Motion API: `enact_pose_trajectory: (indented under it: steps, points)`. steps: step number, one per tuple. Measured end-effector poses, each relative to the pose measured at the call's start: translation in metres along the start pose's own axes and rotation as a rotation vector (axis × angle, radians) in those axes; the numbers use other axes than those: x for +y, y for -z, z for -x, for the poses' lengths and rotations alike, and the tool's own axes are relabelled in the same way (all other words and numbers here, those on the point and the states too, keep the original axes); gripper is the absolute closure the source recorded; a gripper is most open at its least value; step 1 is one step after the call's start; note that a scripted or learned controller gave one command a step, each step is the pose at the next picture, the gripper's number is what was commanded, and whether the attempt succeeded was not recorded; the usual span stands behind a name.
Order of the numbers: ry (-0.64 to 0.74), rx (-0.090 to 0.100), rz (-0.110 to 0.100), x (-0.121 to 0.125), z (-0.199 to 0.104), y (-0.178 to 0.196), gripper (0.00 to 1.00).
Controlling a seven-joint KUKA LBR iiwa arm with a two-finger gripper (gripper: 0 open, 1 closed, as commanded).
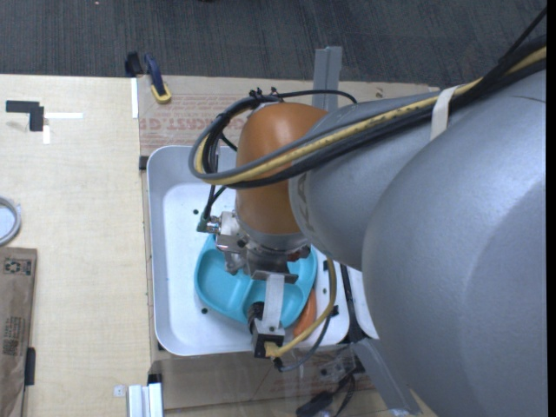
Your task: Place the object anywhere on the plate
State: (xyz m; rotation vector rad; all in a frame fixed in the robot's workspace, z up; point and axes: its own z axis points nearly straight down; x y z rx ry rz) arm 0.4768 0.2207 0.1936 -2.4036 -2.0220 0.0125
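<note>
Over the white bin [161, 259] near the middle of the camera view, the grey arm hangs straight down, its orange band and a loop of cables covering much of what lies beneath. The gripper [259, 266] sits low above a blue plate [213, 281] that rests on the bin floor toward the near side. Whether the gripper is released, clenched or grasping anything I cannot tell, because the wrist hides its working end from above.

A sliver of an orange thing [305, 317] peeks out at the plate's right edge, just beside the gripper. It is probably the object to be placed, though too little shows to name it. I also cannot tell whether it lies on the plate, overlaps the rim, or sits on the bin floor next to it.

Judging by the pose, the step in hand is the set-down or the moment around it, with the arm already over the target. The next move calls for the object to rest within the plate's rim before the gripper lets go and lifts straight up, without dragging the plate or tipping the object off its edge.
</note>
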Motion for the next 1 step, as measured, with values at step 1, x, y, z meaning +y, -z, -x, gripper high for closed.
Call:
enact_pose_trajectory:
  steps: [1]
  points:
    - [0.000, 0.000, 0.000, 0.0001, 0.0000, 0.0001, 0.00]
